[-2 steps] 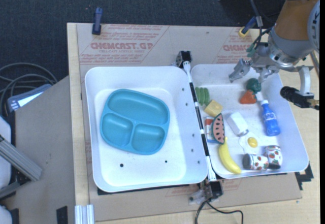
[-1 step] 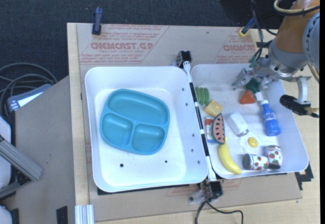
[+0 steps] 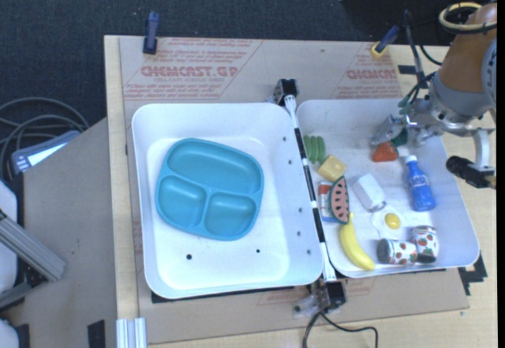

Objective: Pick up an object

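Gripper sits low in the right bin, can't tell its state from here. Orange-red object just below its tip, maybe touching. Blue bottle nearby, lower right; blue tray far left.

Colours and patterns, worktop and two bins

Worktop: pale tan board with faded red lettering. Left bin: white, a few small dark dots; divided plate: plain turquoise blue. Right bin: white. Bottle: blue body, white cap. Banana: yellow. Watermelon slice: red flesh, dark seeds, green rind. Block: yellow. Ridged piece: green. Small piece under the pincer: orange-red. Fried egg: white, yellow yolk. Mug: white with red spots. Flat block: light grey. Arm: grey with an orange band. Clips at the board's far edge: blue, and blue with yellow.
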Robot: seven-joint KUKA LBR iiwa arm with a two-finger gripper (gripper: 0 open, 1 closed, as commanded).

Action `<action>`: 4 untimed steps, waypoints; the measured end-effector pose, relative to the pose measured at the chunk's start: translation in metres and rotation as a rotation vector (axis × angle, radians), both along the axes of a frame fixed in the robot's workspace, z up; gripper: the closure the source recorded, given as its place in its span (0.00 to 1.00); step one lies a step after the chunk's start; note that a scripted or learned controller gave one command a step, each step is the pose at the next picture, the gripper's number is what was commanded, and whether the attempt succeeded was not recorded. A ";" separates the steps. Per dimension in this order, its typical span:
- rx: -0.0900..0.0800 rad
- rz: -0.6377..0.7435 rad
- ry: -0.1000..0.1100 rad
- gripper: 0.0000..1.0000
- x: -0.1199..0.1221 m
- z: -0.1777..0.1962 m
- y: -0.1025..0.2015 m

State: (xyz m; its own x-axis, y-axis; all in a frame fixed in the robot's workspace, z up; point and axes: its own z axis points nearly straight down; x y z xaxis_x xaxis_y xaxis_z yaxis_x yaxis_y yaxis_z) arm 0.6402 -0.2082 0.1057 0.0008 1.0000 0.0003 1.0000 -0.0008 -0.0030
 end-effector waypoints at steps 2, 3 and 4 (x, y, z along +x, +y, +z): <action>-0.001 0.002 -0.005 0.00 0.027 -0.020 0.016; -0.003 0.003 -0.008 1.00 0.028 -0.010 0.016; 0.001 0.002 -0.003 1.00 0.012 0.056 0.107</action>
